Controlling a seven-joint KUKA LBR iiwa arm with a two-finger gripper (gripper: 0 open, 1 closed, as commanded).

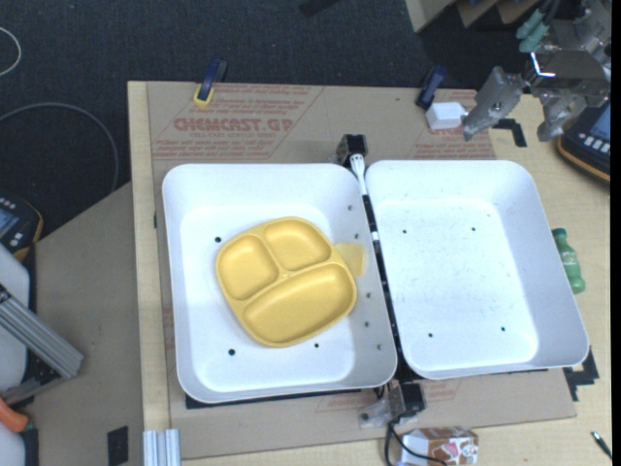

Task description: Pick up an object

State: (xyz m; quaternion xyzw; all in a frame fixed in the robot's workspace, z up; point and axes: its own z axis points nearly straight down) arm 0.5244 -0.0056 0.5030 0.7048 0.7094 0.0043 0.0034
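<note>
While grey two-finger gripper point(485, 116) hangs beyond far edge of right white bin point(524, 343), grip state indiscernible, yellow three-compartment plastic plate point(285, 281) occupies left white bin point(189, 343) centre, margins open.

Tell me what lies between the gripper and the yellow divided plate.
In the camera view, between the gripper and the yellow divided plate lie bare board, the right bin's far-left corner, and the black clip where the bins meet.
</note>
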